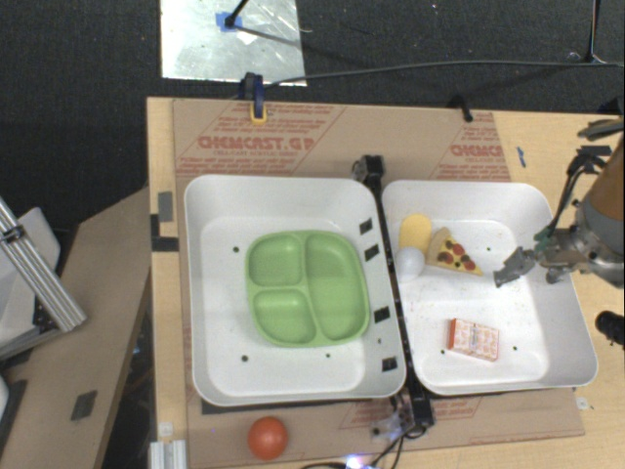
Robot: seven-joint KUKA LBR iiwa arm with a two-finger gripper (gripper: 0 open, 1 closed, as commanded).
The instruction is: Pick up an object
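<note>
Two shallow white bins are set side by side on the desk [322, 125]; the left bin [210, 262] holds a green divided tray [307, 288], lying flat near its middle, nothing being seen in its compartments; the right bin [562, 340] holds four loose things. A yellow rounded piece [416, 230] and a white ball [409, 261] lie touching at the bin's left wall; a toy pizza slice [452, 252] lies just beside them; a small red and white packet [474, 339] lies apart, lower in the bin. The jaws [512, 268] are seen over the right bin's right half, near the pizza slice but apart from it; nothing is seen between them; whether they are released or clenched cannot be told. The arm [596, 233] is cut off at the right edge. An orange ball [268, 437] rests on the desk below the left bin. Bare bin floor is noted around the packet.
</note>
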